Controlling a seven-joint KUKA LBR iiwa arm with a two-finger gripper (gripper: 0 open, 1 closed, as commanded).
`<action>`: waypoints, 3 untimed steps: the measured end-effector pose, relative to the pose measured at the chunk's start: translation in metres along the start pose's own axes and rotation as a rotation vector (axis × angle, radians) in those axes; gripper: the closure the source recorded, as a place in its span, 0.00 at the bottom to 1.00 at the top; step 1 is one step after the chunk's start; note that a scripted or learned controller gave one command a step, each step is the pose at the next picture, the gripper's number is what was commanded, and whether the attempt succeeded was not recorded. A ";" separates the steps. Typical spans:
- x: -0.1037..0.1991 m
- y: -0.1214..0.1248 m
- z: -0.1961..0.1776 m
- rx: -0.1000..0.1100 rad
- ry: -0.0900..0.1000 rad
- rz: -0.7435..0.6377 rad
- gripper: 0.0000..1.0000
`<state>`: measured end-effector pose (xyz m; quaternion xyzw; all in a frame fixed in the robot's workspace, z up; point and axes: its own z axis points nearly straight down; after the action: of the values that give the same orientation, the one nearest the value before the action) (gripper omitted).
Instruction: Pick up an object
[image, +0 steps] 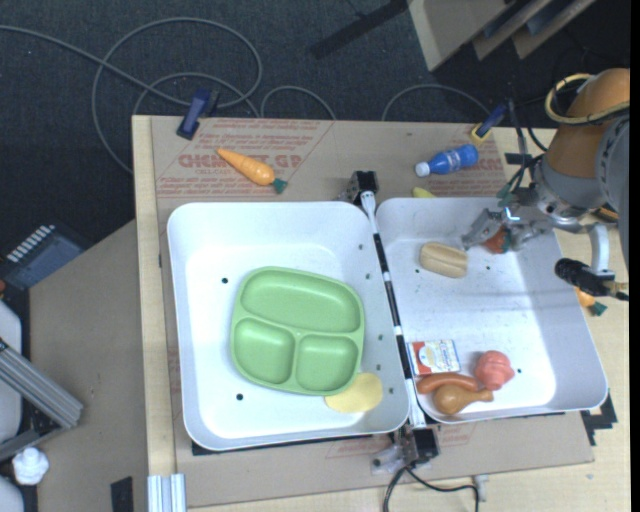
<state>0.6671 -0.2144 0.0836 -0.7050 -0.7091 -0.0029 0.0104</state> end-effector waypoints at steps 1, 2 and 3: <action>0.000 0.000 0.000 0.001 -0.001 0.000 0.00; 0.013 0.000 -0.001 -0.010 -0.018 0.004 0.00; 0.003 0.001 -0.002 -0.007 -0.007 0.002 0.00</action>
<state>0.6680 -0.2117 0.0858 -0.7057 -0.7085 -0.0031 0.0055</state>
